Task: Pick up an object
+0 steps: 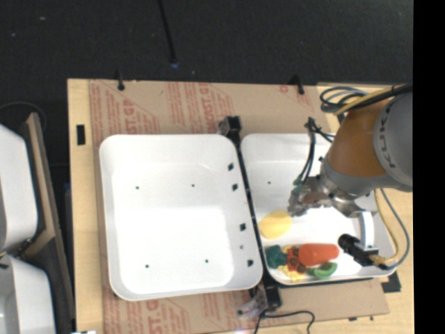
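In the right bin (278,155) a yellow lemon-shaped object (275,224) lies near the left wall. A red-orange object (318,253) rests near the front wall, with a green piece (277,256) to its left and another green piece (324,271) below it. My gripper (300,206) hangs over the middle of the right bin, just right of and above the yellow object. Its tips are close to that object, and I cannot make out any thing held in it.
The left bin (174,214) is a wide white tray beside the right one, with a black clip strip (240,186) between them. The grey arm with its orange band (358,145) covers the right bin's back right part.
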`<move>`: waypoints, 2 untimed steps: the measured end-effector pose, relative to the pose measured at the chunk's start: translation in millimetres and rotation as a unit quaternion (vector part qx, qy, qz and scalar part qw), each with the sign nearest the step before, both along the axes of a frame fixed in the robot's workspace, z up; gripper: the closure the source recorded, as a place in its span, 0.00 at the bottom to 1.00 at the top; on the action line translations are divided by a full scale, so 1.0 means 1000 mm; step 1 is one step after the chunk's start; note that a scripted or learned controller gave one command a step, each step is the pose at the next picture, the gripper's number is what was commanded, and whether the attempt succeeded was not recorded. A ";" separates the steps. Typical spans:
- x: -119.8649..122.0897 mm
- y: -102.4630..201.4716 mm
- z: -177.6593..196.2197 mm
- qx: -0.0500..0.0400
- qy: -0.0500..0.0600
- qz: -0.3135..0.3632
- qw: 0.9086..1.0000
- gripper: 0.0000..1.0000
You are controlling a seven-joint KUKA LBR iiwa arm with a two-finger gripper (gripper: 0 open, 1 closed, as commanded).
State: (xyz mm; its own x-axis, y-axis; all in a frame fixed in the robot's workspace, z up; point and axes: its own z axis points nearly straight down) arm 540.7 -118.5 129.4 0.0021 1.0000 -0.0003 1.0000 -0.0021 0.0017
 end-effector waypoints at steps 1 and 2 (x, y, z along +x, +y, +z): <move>0.003 -0.011 0.055 0.000 -0.002 0.000 1.000 1.00; 0.000 -0.015 0.098 0.000 -0.002 0.001 1.000 1.00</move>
State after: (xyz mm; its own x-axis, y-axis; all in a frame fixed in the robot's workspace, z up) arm 541.0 -133.2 227.4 0.0007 1.0000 -0.0010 1.0000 -0.0007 0.0049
